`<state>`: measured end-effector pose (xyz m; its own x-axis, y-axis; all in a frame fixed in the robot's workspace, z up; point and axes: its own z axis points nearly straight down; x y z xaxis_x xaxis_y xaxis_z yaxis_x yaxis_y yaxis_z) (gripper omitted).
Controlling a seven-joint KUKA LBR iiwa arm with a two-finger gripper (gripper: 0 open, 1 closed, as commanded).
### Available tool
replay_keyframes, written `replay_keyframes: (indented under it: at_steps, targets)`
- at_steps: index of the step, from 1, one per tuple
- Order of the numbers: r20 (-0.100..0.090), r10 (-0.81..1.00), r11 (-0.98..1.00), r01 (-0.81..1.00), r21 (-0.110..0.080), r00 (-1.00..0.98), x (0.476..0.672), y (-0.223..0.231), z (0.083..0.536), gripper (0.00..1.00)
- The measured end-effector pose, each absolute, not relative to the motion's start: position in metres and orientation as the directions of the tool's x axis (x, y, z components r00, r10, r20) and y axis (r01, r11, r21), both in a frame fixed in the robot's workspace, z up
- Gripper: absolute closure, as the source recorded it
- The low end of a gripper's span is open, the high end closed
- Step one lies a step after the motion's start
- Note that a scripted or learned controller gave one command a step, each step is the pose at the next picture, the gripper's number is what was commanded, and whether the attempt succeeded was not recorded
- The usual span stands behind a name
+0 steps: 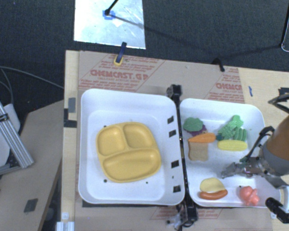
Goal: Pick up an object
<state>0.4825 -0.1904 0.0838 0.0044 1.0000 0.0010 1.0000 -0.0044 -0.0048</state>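
Yellow divided plate [128, 152] in left bin [87, 133]

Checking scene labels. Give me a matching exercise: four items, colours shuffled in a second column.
Items:
1. divided plate in the left bin
2. carrot in the right bin
3. corn cob
4. toy near the right bin's front right corner

Colours:
A. pink
B. bright yellow with a green strip
C. mustard yellow
D. orange

Pairs: 1-C, 2-D, 3-B, 4-A
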Motion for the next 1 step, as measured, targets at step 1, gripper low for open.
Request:
replay_keyframes:
  at_steps: [1]
  targets:
    - [-0.001, 1.000, 0.007, 1.000, 0.005, -0.007, 0.5286, -0.1693, 0.0848, 0.00]
